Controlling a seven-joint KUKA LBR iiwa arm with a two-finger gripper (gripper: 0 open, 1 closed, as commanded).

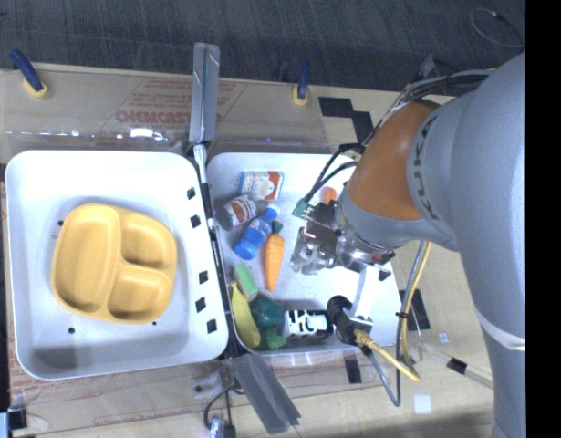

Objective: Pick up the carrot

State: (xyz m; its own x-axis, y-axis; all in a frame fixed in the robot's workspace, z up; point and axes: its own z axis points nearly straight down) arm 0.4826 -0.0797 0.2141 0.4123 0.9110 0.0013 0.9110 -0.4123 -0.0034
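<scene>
Two white bins sit side by side on the bench; the left bin (25,272) holds a yellow divided tray (114,261), the right bin (303,164) a clutter of small items. Among them the carrot (274,258) lies lengthwise near the middle, orange, its green top by a blue bottle (254,236). Just to the carrot's right hangs the gripper (309,255), apart from it; whether its grip is spread or closed cannot be told, and nothing is seen in it.
</scene>
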